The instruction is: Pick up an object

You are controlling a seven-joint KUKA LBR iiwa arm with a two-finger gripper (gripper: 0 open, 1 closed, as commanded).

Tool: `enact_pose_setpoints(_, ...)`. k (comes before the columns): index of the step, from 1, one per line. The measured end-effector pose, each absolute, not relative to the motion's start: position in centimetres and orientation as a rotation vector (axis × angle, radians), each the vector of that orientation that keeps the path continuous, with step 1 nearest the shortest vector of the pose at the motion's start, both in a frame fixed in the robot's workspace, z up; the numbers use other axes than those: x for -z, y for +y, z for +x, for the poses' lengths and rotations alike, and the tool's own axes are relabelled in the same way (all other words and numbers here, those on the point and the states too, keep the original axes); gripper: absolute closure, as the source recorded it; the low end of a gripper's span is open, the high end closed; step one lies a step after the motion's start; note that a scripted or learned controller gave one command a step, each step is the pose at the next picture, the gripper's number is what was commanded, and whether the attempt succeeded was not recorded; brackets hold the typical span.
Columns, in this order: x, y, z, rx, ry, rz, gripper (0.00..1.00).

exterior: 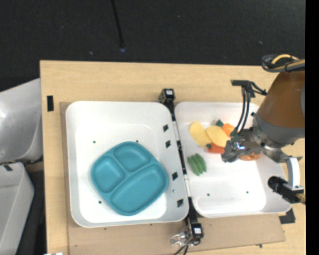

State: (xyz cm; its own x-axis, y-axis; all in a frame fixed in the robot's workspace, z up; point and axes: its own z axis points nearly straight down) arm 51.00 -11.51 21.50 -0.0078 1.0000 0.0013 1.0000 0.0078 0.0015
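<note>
A grey robot arm with an orange band (284, 108) reached in from the right over a pale wooden worktop (122, 81) bearing 2 shallow white bins, its gripper (235, 152) lowered among a cluster of toy food in the right white bin (228, 195). The pick looked unfinished: nothing had been lifted clear, and every item appeared to lie on the bin floor. Whether the fingers were open or closed, or had hold of anything, could not be told, as the dark wrist hardware hid them.

Just left of the gripper lay 2 yellow rounded plastic pieces (208, 134), overlapping each other, with a small dark green piece (219, 122) and an orange piece (228, 127) beside them. A red-orange piece (216, 149) sat touching or nearly touching the gripper's left side, and more orange (250, 155) showed under the wrist; it seemed the likeliest target, though that was only a judgement. A green ribbed plastic vegetable (197, 164) lay apart, nearer the divide between the bins.

The left white bin (77, 142) held 1 blue plastic divided plate (128, 178) with 3 compartments.

The arm stood steeply over the right bin's far side, wrist pointed down and angled left, black cables (245, 102) looping above it. A secure grip and a lift remained to be done.
</note>
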Motion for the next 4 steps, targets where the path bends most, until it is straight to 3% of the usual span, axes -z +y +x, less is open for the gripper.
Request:
enact_pose_setpoints(2, -21.2, -1.7, 52.7, -0.003, 2.227, 2.213, 1.0)
enact_pose_setpoints(4, -21.3, 8.0, 55.7, -0.003, 2.229, 2.214, 1.0)
